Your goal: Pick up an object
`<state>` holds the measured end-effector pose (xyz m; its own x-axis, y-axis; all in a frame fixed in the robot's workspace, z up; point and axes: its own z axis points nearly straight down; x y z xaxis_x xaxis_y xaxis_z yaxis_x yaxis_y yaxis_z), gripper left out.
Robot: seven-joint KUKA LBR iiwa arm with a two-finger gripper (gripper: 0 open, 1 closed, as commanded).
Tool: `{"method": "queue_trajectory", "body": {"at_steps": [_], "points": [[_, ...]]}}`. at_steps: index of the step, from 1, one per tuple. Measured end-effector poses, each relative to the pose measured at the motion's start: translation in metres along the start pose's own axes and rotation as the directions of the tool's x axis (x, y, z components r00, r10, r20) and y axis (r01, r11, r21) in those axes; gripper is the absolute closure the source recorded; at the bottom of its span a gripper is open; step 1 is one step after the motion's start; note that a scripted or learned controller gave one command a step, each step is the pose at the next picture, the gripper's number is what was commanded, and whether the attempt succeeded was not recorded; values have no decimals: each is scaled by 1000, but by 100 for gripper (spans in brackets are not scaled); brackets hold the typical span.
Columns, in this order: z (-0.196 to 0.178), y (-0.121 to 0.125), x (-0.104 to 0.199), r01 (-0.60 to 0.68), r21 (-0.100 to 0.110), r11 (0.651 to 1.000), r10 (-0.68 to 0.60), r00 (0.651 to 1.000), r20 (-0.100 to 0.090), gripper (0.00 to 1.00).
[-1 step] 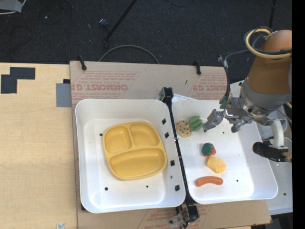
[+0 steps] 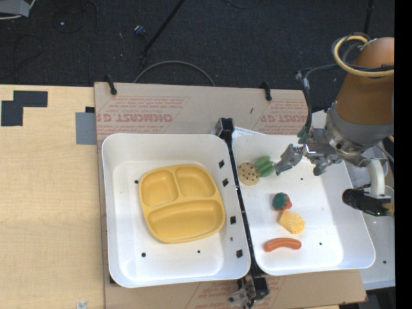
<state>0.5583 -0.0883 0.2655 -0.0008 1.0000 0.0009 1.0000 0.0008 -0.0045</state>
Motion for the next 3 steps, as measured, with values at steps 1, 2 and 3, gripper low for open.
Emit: {"method": "queue_trajectory", "body": {"at_steps": [1, 2, 3], "points": [[64, 1, -2, -1, 6, 1000, 1, 1000, -1, 0], [125, -4, -9, -2, 6, 1000, 2, 1000, -1, 0], [179, -5, -8, -1, 4, 1000, 1, 1000, -1, 0]]}}
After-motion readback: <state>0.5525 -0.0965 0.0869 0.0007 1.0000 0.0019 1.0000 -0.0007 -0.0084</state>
